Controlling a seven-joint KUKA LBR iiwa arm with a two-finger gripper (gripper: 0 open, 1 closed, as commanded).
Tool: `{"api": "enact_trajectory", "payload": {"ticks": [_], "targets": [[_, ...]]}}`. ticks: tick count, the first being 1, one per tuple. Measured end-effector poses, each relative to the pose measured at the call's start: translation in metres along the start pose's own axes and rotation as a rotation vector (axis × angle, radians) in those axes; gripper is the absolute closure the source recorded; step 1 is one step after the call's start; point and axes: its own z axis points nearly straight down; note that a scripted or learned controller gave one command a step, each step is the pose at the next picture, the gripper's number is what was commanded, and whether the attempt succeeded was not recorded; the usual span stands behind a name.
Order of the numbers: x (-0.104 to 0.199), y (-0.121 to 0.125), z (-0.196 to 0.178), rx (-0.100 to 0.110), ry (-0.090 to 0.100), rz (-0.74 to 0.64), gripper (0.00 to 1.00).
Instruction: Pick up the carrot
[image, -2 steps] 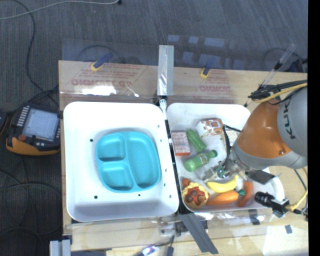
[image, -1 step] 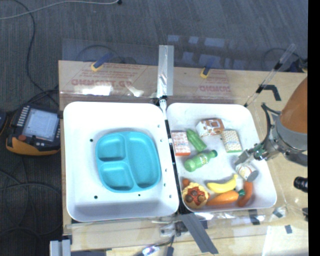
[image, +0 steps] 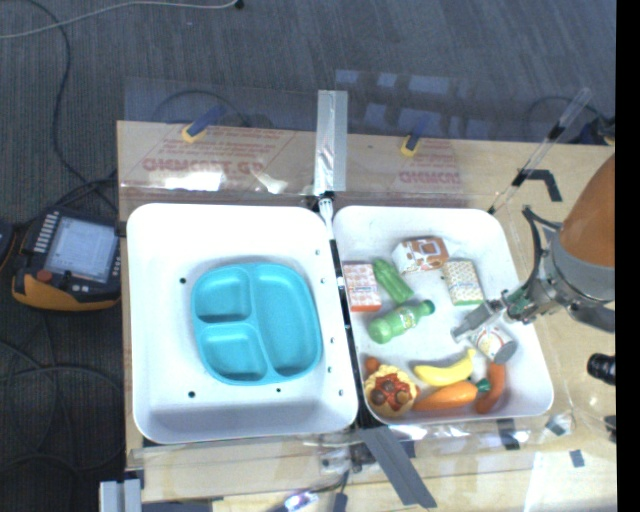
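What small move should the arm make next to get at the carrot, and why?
Probably shift the claw toward the near wall of the right bin, then lower it. The claw hangs over the bin's right side, above a small round item, while the carrot lies further toward the near edge, tucked under the banana and beside a red-orange piece.

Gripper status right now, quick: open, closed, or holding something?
Gripper: cannot be told. It hangs over the right bin, just above the banana and carrot, with nothing visibly held.
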Motion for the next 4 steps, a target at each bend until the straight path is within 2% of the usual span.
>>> {"api": "enact_trajectory", "payload": {"ticks": [1, 2, 3, 4], "targets": [[-0.005, 0.003, 0.132, -0.012, -0.004, -0.042, 0.0], [-0.004, 0.004, 0.122, -0.015, -0.003, -0.042, 1.0], [-0.053, 0.025, 0.001, -0.001, -0.001, -0.18, 1.0], [-0.073, 0.044, -0.085, 0.001, -0.002, 0.233, 1.0]]}}
